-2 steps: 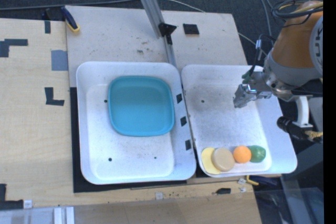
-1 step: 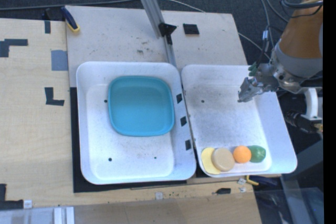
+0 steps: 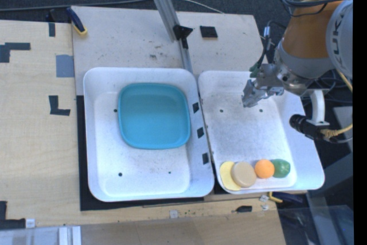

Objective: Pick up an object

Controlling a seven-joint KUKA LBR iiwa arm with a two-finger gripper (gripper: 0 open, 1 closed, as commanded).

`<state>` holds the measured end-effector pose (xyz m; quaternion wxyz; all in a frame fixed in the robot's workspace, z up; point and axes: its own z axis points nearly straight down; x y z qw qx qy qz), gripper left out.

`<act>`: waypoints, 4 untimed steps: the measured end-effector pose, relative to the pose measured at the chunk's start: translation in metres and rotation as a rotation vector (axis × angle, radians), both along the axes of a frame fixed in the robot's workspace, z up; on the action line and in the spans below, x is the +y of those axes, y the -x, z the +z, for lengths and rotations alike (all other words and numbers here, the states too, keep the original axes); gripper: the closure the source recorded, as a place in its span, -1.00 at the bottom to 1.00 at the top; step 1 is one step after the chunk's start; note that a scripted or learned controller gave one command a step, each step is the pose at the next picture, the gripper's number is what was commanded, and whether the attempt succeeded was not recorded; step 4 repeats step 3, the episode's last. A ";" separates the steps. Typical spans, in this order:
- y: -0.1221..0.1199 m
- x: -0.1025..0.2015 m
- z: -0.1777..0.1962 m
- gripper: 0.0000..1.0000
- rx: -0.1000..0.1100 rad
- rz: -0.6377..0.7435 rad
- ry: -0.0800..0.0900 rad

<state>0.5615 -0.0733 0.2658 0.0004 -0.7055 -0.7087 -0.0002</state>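
My gripper (image 3: 250, 100) hangs over the far part of the right bin (image 3: 229, 86), pointing down, with nothing visible between its fingers. Along the near edge of that bin lie a yellow piece (image 3: 226, 175), a tan round piece (image 3: 244, 174), an orange ball (image 3: 264, 168) and a green piece (image 3: 281, 167), side by side. They sit well below the gripper in the view, apart from it. A blue square plate (image 3: 153, 115) lies in the left bin (image 3: 103, 175).
A slanted metal rail (image 3: 166, 6) runs down from the top to between the bins. Black clips (image 3: 200, 132) sit on the divide between the bins. The arm's orange band (image 3: 312, 26) and cables crowd the right side.
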 end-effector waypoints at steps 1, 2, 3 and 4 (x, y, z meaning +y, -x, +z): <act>-0.024 0.054 -0.013 1.00 0.001 0.000 0.000; -0.039 0.097 -0.029 1.00 0.002 -0.001 0.000; -0.061 0.153 -0.032 1.00 0.001 0.000 0.000; -0.061 0.153 -0.032 1.00 0.001 0.000 0.000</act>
